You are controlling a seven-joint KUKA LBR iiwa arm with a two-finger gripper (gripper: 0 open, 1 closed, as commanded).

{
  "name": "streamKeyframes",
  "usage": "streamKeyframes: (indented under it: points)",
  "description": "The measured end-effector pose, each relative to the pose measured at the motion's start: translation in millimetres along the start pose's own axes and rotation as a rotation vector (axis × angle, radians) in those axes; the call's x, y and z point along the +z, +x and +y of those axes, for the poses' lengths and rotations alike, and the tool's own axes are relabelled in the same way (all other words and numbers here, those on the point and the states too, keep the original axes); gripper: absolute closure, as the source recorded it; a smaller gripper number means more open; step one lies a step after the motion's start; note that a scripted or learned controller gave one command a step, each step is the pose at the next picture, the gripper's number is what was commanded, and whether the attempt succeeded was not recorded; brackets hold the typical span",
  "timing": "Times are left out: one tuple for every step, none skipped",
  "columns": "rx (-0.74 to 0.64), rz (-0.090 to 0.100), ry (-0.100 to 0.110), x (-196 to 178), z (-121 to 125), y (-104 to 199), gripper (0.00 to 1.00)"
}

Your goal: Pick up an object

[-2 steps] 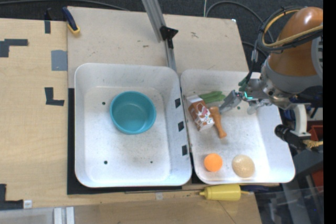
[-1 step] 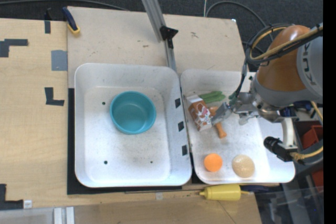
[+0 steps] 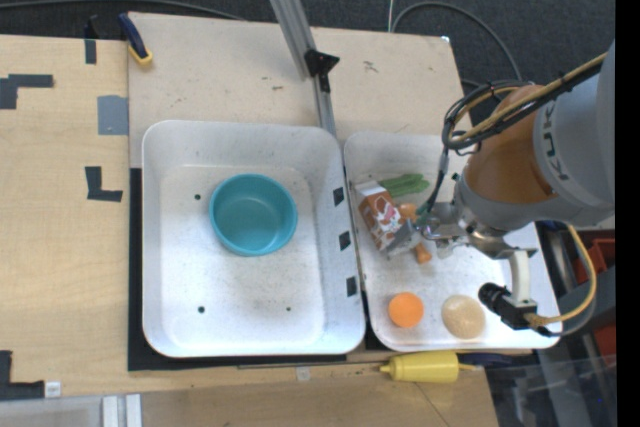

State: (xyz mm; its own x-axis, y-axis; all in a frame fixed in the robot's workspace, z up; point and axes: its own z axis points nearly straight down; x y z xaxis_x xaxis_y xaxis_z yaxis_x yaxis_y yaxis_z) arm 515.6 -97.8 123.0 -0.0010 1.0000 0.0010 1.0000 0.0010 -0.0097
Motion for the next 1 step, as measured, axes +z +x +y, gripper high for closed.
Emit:
streamKeyframes:
  points:
    - [0.001, -0.003, -0.010, 33.8, 0.6, -0.2, 0.00]
